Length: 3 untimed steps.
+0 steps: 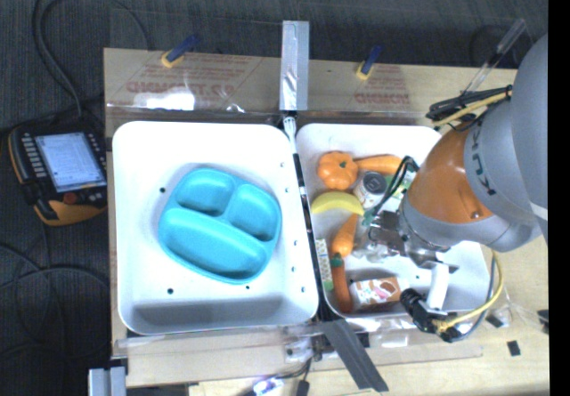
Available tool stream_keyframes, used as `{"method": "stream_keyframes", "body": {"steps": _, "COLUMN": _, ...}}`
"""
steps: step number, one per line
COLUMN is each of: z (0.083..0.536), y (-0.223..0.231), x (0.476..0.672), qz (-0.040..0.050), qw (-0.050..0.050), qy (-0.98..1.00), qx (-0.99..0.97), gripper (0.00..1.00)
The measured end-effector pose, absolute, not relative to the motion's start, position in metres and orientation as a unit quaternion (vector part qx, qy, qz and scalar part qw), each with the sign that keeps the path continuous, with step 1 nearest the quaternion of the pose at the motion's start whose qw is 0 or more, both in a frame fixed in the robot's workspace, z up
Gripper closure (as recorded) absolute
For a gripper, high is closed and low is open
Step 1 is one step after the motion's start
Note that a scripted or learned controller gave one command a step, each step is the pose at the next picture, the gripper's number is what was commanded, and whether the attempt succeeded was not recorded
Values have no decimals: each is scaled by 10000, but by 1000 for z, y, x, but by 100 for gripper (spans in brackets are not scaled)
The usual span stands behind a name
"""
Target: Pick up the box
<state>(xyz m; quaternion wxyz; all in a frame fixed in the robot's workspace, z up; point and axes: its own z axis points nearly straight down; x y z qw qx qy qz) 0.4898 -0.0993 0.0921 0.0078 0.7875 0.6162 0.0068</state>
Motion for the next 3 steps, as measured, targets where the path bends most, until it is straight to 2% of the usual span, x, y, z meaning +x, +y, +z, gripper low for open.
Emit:
{"method": "stream_keyframes", "body": {"steps": 1, "z": 183, "y": -74, "x": 519, "qz": -21, "qw": -1, "qy": 6719, "qx": 7406, "gripper": 100}}
{"method": "stream_keyframes", "body": {"steps": 2, "z": 284, "y": -21, "x": 484, "qz": -22, "qw": 3, "qy": 6311, "qx": 7757, "gripper": 100}}
{"method": "stream_keyframes", "body": {"steps": 3, "z": 289, "y": -84, "x": 483, "qz": -27, "qw": 2, "qy": 5363, "qx": 8441, "gripper": 100}}
